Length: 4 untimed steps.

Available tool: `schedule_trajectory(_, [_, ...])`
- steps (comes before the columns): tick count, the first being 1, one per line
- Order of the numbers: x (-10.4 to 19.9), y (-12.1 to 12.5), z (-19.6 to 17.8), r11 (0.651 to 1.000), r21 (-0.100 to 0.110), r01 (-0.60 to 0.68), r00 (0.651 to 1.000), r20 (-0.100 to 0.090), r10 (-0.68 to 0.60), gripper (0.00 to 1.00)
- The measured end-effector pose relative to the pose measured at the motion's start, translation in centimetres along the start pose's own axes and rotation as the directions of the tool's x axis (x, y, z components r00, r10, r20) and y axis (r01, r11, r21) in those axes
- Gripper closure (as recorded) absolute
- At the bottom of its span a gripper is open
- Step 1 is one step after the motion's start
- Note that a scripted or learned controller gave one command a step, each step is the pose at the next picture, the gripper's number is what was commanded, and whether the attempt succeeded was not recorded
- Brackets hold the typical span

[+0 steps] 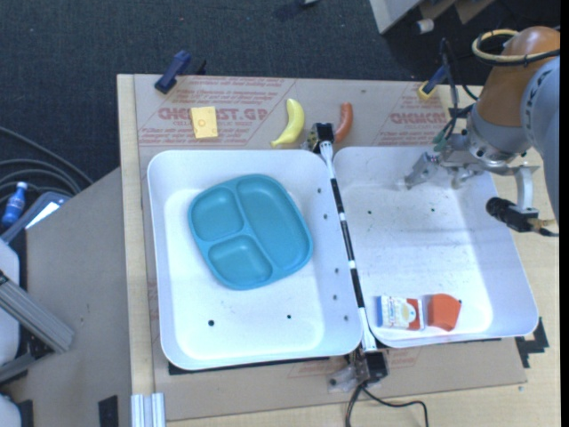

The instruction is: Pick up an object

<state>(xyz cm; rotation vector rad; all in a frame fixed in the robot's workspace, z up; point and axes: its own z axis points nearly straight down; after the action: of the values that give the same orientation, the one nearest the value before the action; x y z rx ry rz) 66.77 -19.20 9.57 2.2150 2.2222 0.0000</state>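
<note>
Although the task names no particular object, the likeliest candidate is the small carton with a white, blue and red printed body and orange end (418, 312), lying on its side near the front wall of the right-hand shallow white bin (498, 238). By its look it is light and fairly stiff, though thin card would dent under a hard squeeze, and its printed faces may be a little slick. A hold across the narrow width of the body, near its middle, seems safest; the orange end looks less regular and a poorer place to clamp. It sits close to the bin's front edge, which could crowd a descent.

At the far side of the same bin, the pincer (441, 169) hangs low beneath the grey arm with its orange band (516, 78), well apart from the carton. Whether its tips stand apart or together cannot be told from this slant; nothing is visible between them.

The left-hand white bin (178, 327) holds a teal plastic plate with three compartments (249, 229). Behind the bins, on the desk, lie a yellow toy banana (290, 123) and a small orange sausage-shaped piece (343, 121).
</note>
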Motion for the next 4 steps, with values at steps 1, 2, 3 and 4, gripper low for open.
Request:
schedule_trajectory(1, [0.0, 0.1, -1.1, 1.0, -0.003, 0.001, 1.0, 0.003, -0.001, 1.0])
schedule_trajectory(2, [0.0, 0.1, -1.1, 1.0, -0.003, 0.001, 1.0, 0.002, -0.001, 0.0])
schedule_trajectory(3, [0.0, 0.2, -2.1, 1.0, -0.006, 0.002, 1.0, 0.004, -0.002, 1.0])
schedule_trajectory(4, [0.0, 0.2, -2.1, 1.0, -0.006, 0.002, 1.0, 0.004, -0.002, 0.0])
